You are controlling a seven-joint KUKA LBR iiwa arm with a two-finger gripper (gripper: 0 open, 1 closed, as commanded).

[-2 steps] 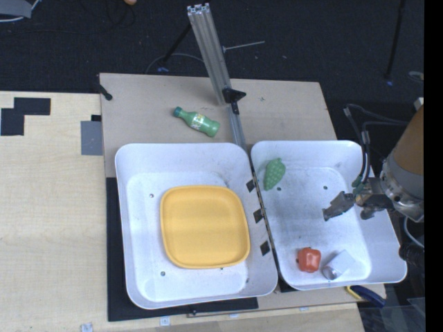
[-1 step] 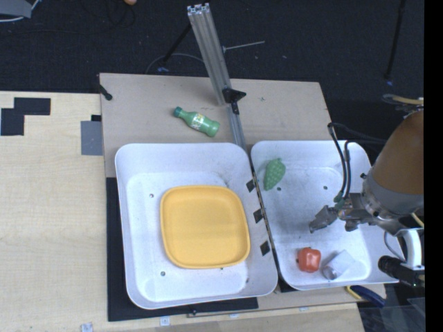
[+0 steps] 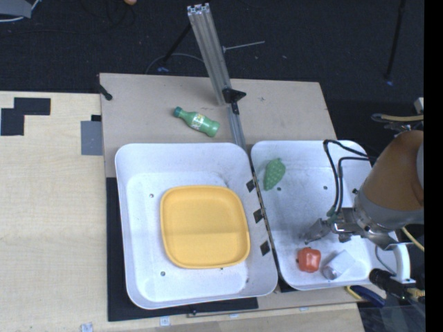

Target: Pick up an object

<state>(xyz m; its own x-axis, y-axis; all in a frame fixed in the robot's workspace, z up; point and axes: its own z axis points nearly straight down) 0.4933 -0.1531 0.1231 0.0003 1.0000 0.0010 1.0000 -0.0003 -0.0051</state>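
Observation:
The right bin (image 3: 304, 154) holds three small things. A green bumpy piece (image 3: 274, 173) lies near its upper left corner. A red chunky object (image 3: 309, 259) sits near the front edge, with a small grey-white piece (image 3: 333, 265) just to its right. My gripper (image 3: 315, 232) reaches in from the right and hangs low over the bin floor, just above the red object and apart from it. I see nothing held in it.
A square yellow plate (image 3: 205, 226) lies in the left bin (image 3: 138, 164). A green bottle (image 3: 196, 122) lies on its side on the bench behind the bins. A slanted metal rail (image 3: 216, 54) rises behind the divider. Black cables loop over the right bin's far right corner.

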